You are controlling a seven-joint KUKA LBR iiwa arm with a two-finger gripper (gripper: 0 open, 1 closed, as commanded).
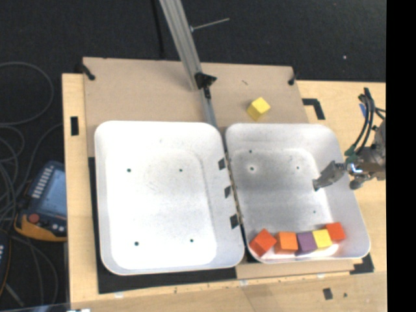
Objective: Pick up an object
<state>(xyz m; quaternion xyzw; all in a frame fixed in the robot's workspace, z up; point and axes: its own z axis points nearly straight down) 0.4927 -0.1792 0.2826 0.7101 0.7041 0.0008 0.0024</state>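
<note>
The arm comes in from the right edge at mid-height, with little of it in sight past a dark wrist (369, 164) hung with cables (364, 119). The gripper (328, 174) points left and slightly near, one grey finger (325, 176) stretched out. It grips nothing.

A robotics lab or test cell was indicated by the setup. A plywood worktop (273, 86) was set over dark carpet, and two shallow white bins (159, 194) were fixed side by side on it. An aluminium mast (181, 31) was mounted at the rear edge. Loose cables (19, 142) were strewn on the floor, and a handheld control pendant (45, 200) was laid beside them.
</note>
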